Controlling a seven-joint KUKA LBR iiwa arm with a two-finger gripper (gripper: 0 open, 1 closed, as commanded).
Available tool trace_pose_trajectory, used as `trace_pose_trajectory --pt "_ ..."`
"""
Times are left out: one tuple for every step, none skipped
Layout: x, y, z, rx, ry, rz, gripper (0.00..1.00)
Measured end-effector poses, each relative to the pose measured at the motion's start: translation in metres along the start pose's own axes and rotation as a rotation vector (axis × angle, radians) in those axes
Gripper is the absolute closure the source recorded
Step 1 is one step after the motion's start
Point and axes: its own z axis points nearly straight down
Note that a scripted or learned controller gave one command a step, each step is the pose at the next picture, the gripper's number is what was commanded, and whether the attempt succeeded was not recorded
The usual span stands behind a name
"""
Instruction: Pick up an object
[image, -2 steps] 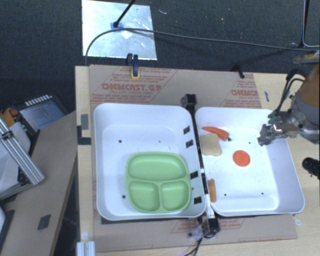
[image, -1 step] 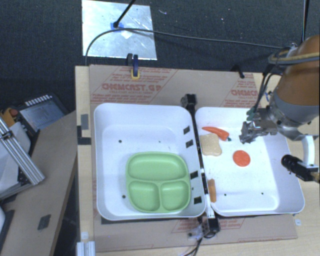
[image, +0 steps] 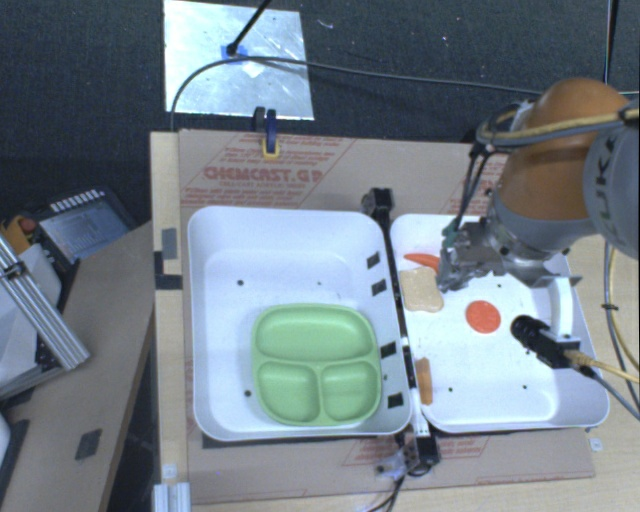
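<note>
I see the surface (image: 170, 420), cardboard sheet (image: 300, 165) on it, left bin (image: 215, 300) and right bin (image: 500, 405) touching side by side on the cardboard.

Red letters on the brown board (image: 262, 172), far behind the bins, say "CHEMCAST". The letters after that are too blurry.

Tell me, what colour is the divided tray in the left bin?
Pale green divided tray, seen in the camera view.

Claw (image: 452, 272) fingers blurred; arm (image: 570, 170) cut off right
</note>
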Motion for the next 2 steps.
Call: trace_pose_trajectory --pt "0.063 -0.002 0.012 0.000 0.000 -0.002 1.00" --pt "0.118 -0.010 0.015 0.000 0.000 -0.001 1.00"
